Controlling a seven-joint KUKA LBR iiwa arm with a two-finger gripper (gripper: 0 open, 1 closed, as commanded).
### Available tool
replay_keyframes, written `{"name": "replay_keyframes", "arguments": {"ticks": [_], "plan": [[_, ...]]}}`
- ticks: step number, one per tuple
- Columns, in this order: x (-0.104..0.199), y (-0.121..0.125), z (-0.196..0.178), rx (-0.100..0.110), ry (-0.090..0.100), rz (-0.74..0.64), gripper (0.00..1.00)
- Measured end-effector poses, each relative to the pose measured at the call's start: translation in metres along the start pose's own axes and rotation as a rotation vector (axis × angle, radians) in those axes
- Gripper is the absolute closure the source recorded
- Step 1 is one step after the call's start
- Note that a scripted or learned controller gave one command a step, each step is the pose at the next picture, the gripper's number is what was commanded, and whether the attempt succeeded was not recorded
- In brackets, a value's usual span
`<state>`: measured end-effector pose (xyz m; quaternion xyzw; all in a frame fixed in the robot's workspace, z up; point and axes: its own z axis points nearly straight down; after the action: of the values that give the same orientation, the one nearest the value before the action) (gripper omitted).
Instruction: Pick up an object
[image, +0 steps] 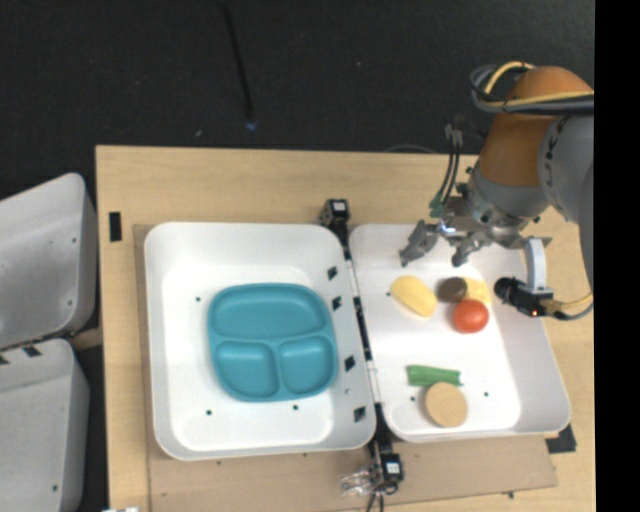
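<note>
Yellow lemon-like object (413, 296) lies in the right bin (520, 400), just below the jaws (440, 247).
The jaws stand spread open and hold nothing, hanging above the bin's far part, probably so they can descend around one item of the cluster.

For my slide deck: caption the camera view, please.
Open hand above right bin holding lemon, tomato; teal tray in left bin.

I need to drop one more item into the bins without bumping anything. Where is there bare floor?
Right bin: bare along the near right side, right of the tan disc, and left of the yellow piece. Its far middle is crowded under the gripper. Left bin: a bare margin rings the teal tray.
</note>
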<state>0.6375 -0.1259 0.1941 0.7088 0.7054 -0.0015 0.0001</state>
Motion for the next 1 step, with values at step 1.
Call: {"name": "replay_keyframes", "arguments": {"ticks": [1], "plan": [[0.0024, 0.0027, 0.0432, 0.001, 0.001, 0.001, 0.00]]}}
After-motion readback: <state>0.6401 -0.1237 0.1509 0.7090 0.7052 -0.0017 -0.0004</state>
